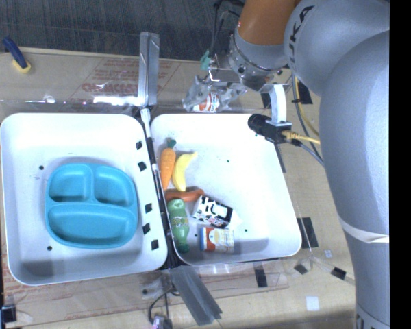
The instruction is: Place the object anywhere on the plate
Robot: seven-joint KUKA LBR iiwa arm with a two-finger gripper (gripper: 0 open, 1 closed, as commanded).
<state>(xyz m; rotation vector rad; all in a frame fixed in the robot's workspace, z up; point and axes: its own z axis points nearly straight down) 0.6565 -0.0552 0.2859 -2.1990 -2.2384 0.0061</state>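
A blue divided plate point(92, 204) lies in the left bin point(27, 132). My gripper point(207, 96) hangs over the back rim of the right bin point(260, 184), well to the right of and behind the plate. Between its pale fingers point(192, 96) shows a small red-and-white object point(205, 103), and the gripper is shut on it. The orange band and grey wrist cover the area just behind it.
Along the right bin's left side lie a carrot point(166, 166), a banana point(183, 168), a green bottle point(179, 223), a black-and-white packet point(213, 212) and a small can point(218, 239). A metal divider point(148, 67) stands between the bins at the back.
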